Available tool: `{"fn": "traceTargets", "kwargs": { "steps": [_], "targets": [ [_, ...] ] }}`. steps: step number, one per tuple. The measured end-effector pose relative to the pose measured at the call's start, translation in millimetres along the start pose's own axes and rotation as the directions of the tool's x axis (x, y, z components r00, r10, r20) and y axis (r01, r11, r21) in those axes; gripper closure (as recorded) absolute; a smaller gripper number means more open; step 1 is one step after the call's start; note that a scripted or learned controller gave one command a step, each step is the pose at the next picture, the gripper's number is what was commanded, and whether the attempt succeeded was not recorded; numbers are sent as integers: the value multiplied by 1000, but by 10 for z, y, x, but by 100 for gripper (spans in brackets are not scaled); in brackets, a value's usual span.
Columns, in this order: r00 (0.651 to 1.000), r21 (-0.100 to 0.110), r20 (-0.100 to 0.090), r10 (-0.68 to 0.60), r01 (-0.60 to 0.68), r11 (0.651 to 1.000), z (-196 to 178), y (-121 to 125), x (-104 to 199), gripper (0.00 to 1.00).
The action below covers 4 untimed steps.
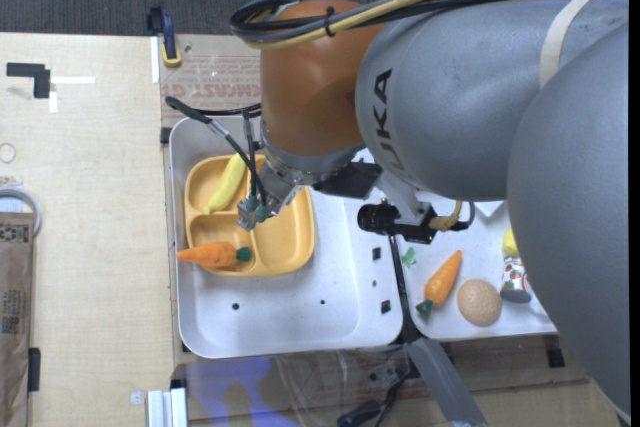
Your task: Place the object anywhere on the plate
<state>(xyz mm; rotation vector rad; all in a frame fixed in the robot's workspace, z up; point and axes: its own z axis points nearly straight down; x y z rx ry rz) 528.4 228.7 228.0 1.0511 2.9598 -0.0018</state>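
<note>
Your gripper (pixel 252 210) hangs over the plate (pixel 290 240); its state is unclear; the carrot (pixel 212 256) lies lower left, lengthwise left-right

My grey arm (pixel 480 85) reaches in from the right, the orange band (pixel 305 75) above the wrist, my gripper (pixel 250 211) pointing down at the left.
</note>
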Motion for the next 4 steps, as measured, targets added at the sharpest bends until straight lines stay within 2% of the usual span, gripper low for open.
{"fn": "traceTargets", "kwargs": {
  "steps": [1,2,3,4],
  "targets": [
    [924,3,-1,382,-382,924,208,-316,-617,100],
    [876,5,-1,483,-483,876,419,-170,-183,100],
    [845,4,0,534,-534,845,505,-125,-17,100],
    [712,6,1,702,-702,712,561,-380,62,100]
  ]
}}
